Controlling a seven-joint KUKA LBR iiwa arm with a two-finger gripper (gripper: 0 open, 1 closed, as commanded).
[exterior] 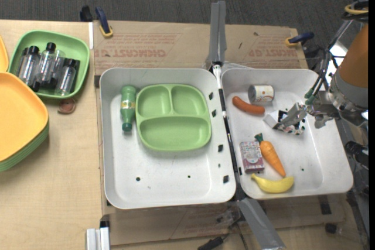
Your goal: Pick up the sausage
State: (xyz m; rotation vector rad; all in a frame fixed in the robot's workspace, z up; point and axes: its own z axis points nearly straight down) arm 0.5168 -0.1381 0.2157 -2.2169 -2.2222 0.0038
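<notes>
The sausage point(248, 106), orange-red and short, lies in the upper left part of the right bin point(328, 181), slanting down to the right. My gripper point(296, 118) reaches in from the right at mid-height of that bin, low over its floor. It is to the right of the sausage and slightly nearer the front, apart from it. Something small, black and white, shows at its tip.
A small tin can point(261, 93) lies just behind the sausage. A pink carton point(251, 156), a carrot point(272, 158) and a banana point(273, 184) sit nearer the front. The left bin point(170, 184) holds a green divided plate point(173, 116) and a green bottle point(128, 107).
</notes>
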